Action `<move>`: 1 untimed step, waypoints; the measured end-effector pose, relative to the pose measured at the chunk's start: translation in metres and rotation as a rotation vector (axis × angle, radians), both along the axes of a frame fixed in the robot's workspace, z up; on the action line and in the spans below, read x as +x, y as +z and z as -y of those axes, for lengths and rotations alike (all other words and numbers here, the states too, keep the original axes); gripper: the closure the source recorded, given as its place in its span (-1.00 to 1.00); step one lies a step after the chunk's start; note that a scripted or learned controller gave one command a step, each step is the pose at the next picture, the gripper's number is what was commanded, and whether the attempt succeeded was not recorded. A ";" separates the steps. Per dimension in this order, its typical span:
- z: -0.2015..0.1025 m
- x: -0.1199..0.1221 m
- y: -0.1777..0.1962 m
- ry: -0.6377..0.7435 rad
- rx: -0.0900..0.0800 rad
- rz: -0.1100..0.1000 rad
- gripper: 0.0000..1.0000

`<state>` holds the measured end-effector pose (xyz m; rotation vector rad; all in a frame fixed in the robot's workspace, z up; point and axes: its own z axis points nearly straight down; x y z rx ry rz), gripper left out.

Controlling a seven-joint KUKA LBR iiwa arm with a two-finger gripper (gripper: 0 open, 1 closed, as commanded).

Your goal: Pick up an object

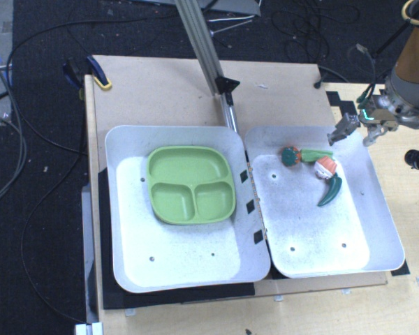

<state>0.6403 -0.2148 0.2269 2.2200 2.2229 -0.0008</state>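
Claw: the grey two-finger gripper [356, 130] hangs over the far right edge of the right bin, its two fingers spread apart with nothing between them.
Arm: the grey arm with its orange band [412, 61] comes in from the right; its upper part is cut off by the picture's edge.
Right bin: a shallow white bin [335, 246] with rounded corners, speckled grey on its floor. It holds a small cluster of toys near its far side.
Toys in right bin: a small round teal-and-red toy [289, 156] lies touching a short green stick-like piece [316, 155]; just beside that sits a small red-and-white toy [325, 166], and against it a dark green curved pod-shaped toy [330, 190] that points toward the near side. The gripper is near these things but apart from them, none of them lifted.
Left bin: a second shallow white bin [181, 260], touching the right bin along the middle. It holds a light green plastic divided plate [192, 185] with three compartments, one long and two smaller, lying flat toward the far side.
Bench: a pale wooden bench top [160, 93] bears both bins.
Pole: a slanted grey metal pole [199, 37] crosses the far side of the bench.
Hard to make out: what the small toys stand for, as they are too small and blurred; the teal-and-red toy's exact shape cannot be told.
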 end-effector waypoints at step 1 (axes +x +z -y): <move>0.000 0.000 0.000 0.000 0.000 0.001 -1.00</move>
